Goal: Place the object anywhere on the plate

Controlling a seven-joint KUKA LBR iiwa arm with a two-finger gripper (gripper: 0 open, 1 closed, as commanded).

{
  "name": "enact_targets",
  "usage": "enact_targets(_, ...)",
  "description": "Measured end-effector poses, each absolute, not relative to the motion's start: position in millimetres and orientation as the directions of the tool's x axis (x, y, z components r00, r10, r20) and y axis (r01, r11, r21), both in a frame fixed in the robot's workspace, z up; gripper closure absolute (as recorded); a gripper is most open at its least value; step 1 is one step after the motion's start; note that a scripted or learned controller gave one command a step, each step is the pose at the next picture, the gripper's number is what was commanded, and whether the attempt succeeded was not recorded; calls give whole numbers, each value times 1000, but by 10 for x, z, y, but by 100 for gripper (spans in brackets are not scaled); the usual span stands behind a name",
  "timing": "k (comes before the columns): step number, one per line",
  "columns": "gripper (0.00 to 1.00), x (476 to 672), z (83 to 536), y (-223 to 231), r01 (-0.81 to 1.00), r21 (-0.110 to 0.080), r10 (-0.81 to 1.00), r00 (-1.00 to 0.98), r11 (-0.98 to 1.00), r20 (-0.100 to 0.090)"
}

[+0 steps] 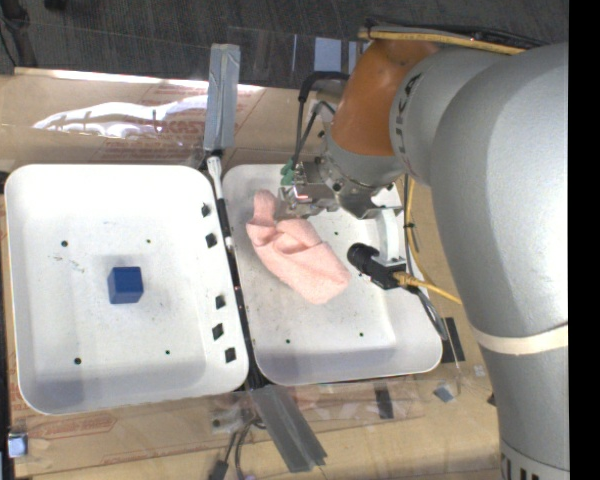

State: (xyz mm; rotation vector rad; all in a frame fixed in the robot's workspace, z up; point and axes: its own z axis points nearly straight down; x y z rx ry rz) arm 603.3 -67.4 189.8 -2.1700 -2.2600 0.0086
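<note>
Camera view: claw down at upper end of crumpled pink cloth in right white bin. Finger state: cannot tell. Small blue cube in left white bin. Placement not yet done.

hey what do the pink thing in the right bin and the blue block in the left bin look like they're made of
The pink thing looks like soft cloth, matte: it lies crumpled, with folds and rounded edges. The blue block looks rigid, with flat faces and sharp corners and an even colour; plastic, foam or painted wood, the view cannot settle which.
</note>
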Motion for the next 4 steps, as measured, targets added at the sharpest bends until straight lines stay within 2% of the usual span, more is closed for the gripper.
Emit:
enact_targets(1,100,6033,2309,-663,999,-4,999,-49,49,0)
enact_targets(2,100,5909,2320,-60,898,-6,898,-440,440,3)
enact_targets(3,100,5787,2409,465,650,-3,650,-760,760,3)
enact_targets(4,100,5620,2289,990,298,-1,298,-955,955,1)
